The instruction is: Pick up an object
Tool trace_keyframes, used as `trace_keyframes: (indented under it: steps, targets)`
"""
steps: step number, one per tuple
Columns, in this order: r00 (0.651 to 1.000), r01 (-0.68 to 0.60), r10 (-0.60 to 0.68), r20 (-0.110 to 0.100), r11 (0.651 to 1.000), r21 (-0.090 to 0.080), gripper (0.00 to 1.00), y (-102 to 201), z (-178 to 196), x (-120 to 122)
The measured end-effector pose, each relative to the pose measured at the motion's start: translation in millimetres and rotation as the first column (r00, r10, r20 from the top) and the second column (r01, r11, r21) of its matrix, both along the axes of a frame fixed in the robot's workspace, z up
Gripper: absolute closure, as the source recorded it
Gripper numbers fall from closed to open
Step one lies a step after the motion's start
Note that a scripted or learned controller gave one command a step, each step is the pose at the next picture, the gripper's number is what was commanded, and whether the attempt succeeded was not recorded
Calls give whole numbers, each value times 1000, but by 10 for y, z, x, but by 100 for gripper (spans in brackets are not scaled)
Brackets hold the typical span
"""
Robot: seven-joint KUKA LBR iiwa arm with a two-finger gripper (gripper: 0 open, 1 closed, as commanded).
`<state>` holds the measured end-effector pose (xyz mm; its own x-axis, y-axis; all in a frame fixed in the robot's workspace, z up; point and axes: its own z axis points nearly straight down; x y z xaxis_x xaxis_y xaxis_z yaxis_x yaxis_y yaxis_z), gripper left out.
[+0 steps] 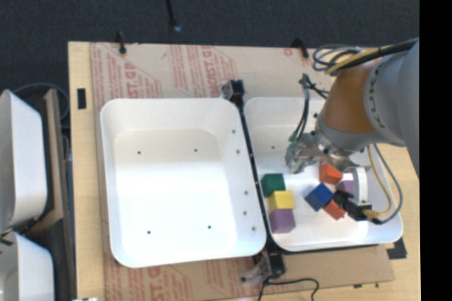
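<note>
Over the right bin [282,116] I have the claw [302,157] lowered near the blocks; I cannot tell its state. Green block [272,184], yellow block [282,201] and purple block [282,220] line the bin's left wall, with a blue block [319,196] and orange block [330,173] beside them. I judge this the approach: next, centre over one block and descend.

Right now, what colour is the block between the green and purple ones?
Yellow block, seen in the camera view.
</note>
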<state>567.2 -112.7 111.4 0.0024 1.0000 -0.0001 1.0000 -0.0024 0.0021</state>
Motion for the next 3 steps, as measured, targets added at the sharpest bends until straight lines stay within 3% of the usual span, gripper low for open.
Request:
trace_keyframes:
  steps: [3]
  targets:
    - [1000,-2,2,4,1000,-1,100,-86,1803,-156]
